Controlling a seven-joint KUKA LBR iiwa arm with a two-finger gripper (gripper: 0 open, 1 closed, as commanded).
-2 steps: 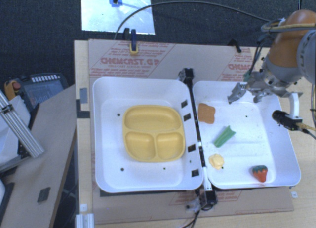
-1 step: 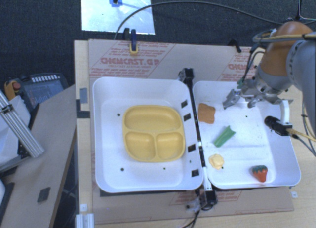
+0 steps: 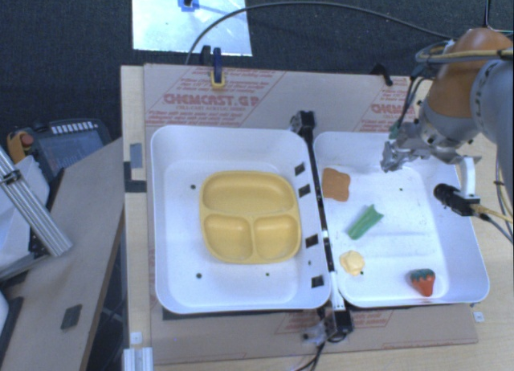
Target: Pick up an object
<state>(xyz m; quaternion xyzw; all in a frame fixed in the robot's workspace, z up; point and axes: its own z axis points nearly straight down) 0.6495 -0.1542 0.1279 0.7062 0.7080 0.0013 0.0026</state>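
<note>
While the arm (image 3: 474, 80) reaches in from the right, its gripper (image 3: 395, 157) hangs over the far part of the right bin (image 3: 458, 241), and I cannot tell from where I stand whether the jaws are open or closed; nothing shows between them. Four small things lie in that bin. An orange piece (image 3: 336, 185) sits at its far left, nearest the gripper. A green stick (image 3: 365, 222) lies slantwise near the middle. A yellow lump (image 3: 351, 262) rests by the near left wall, and a red and green piece (image 3: 423, 281) sits at the near right. They look like toy food: light, probably hard plastic, a little slippery. The green stick seems the easiest target, pinched across its narrow width. In the left bin (image 3: 173, 201) sits a yellow tray (image 3: 249, 217) with compartments. Both bins rest on the worktop (image 3: 241, 100).
</note>
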